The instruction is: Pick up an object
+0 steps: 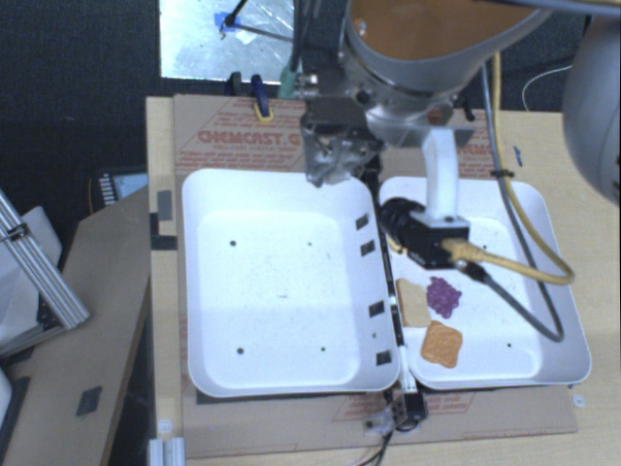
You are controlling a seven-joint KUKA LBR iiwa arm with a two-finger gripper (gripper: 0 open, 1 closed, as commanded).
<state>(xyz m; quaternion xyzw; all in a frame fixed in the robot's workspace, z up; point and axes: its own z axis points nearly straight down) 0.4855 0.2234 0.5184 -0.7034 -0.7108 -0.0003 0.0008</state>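
Orange waffle-like flat piece [441, 344] at right bin's [553, 348] 6 o'clock, purple cluster [443, 295] just above. Gripper [330, 158] hovers at 11 o'clock; grip state unclear. Approach step: next, descend onto one.

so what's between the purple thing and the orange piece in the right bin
Nothing: in the camera view a bare strip of white bin floor separates the purple thing from the orange piece. A beige slab lies beside both.

Even, fairly bright overhead light washes the white bins [281, 270] nearly featureless, with soft shadows along their walls. The arm [437, 17] looms blurred up close (out of focus); the whole picture is slightly grainy.
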